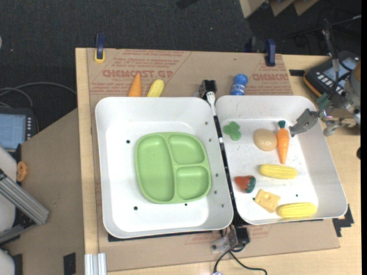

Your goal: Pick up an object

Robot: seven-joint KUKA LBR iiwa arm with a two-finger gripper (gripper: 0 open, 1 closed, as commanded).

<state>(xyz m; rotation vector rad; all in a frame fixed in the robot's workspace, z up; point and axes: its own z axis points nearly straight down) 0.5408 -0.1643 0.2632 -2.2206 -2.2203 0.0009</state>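
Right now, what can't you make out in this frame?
- Grey two-finger gripper over the right white bin: small and blurred, so its finger state is unreadable.
- Grey arm: cut off by the right edge.
- Blue bottle-like item behind the bins: too small to identify.
- Red-and-green toy: too small to name.
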